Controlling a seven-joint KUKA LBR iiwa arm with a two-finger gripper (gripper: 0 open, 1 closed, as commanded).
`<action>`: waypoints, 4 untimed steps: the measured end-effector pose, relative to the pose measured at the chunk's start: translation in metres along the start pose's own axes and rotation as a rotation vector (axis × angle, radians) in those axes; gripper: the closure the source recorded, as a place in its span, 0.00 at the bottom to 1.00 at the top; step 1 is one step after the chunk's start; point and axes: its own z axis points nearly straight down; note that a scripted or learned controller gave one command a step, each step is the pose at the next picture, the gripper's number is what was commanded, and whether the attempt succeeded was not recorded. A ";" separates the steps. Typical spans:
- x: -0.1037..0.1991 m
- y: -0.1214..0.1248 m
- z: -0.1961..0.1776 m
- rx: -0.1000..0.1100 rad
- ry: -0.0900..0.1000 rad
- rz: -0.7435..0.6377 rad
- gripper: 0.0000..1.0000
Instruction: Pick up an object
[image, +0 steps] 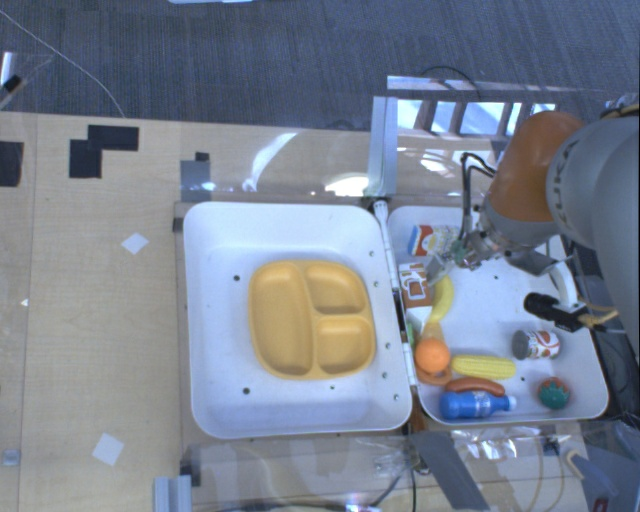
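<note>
Pale wooden bench top (90, 330) under a fixed overhead camera, with dark carpet along the top of the frame; two shallow white bins sit side by side at centre and right.

Task objects: the right bin (590, 405) holds a loose cluster. A banana (440, 303) lies at centre-left of that bin, with an orange (431, 356) just below it; a corn cob (484, 367), a reddish sausage-shaped item (474, 386) and a blue bottle (476, 404) are stacked toward the lower edge. A small can (540, 345) and a green ball (552, 394) lie at lower right, and printed cartons (421, 242) at upper left.

Handling, as judged: these look like light, rigid plastic toys with smooth, slippery skins. The banana, nearest the tool, would best be taken across its narrow middle; the round orange may roll away.

Gripper (462, 250): at the upper left of the right bin, just above the banana, below the orange-banded wrist. Whether anything is gripped, or how the jaws stand, cannot be told.

Surroundings: the left bin (215, 400) holds a yellow divided tray (310, 318). Black markers (100, 148) sit at upper left of the bench.
</note>
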 end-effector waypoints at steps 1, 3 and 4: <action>-0.026 0.028 0.003 0.023 0.028 -0.343 0.00; -0.012 0.028 -0.011 -0.006 0.007 -0.331 1.00; -0.032 -0.001 -0.039 0.000 0.018 -0.256 1.00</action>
